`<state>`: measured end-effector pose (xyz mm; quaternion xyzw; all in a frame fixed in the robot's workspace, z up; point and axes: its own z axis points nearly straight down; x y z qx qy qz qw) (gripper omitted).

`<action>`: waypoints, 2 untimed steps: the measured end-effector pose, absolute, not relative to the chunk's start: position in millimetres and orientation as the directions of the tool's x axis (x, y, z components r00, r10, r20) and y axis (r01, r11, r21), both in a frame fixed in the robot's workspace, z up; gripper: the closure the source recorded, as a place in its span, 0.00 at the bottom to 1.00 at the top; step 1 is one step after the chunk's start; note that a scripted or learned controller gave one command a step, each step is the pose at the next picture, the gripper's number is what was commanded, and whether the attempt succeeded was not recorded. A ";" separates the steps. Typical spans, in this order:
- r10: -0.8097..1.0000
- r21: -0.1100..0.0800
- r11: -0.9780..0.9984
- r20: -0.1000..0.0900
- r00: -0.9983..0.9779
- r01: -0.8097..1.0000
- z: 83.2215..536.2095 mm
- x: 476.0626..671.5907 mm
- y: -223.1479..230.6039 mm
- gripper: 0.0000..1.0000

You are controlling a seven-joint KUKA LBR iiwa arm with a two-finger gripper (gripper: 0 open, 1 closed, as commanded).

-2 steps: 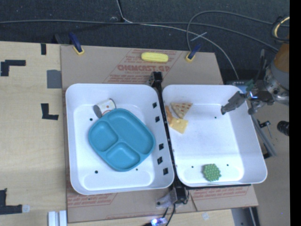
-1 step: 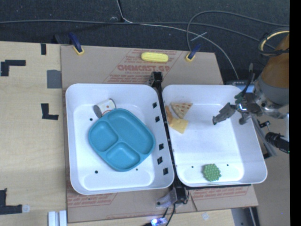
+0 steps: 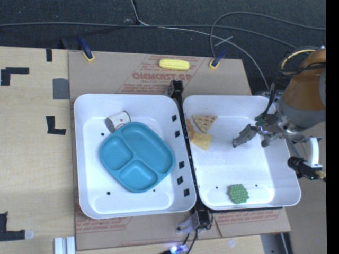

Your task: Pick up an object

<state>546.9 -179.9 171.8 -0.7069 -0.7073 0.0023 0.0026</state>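
The right bin [image 3: 275,194] holds a tan triangular toast slice [image 3: 204,122], a yellow cheese wedge [image 3: 199,140] just below it, and a green knobbly ball [image 3: 238,193] near the front wall. My gripper [image 3: 250,140] hangs over the right half of this bin, right of the toast and cheese and well behind the green ball. Its fingers stand apart, open, with nothing between them. In the left bin [image 3: 85,142] lie a blue divided plate [image 3: 136,155] and a small white cup [image 3: 117,120] on its side behind the plate.
A yellow corn-like piece [image 3: 174,64] lies on the cardboard behind the bins. Two blue-and-yellow clamps [image 3: 87,52] [image 3: 217,58] pin the cardboard's back edge. Cables run across the dark backdrop. The arm's grey body [image 3: 302,102] stands over the right bin's right wall.
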 end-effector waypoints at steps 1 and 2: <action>1.000 -0.008 0.001 0.001 -0.001 1.000 106.8 546.2 -178.6 0.00; 1.000 -0.003 0.002 0.000 -0.002 1.000 120.7 547.7 -178.7 1.00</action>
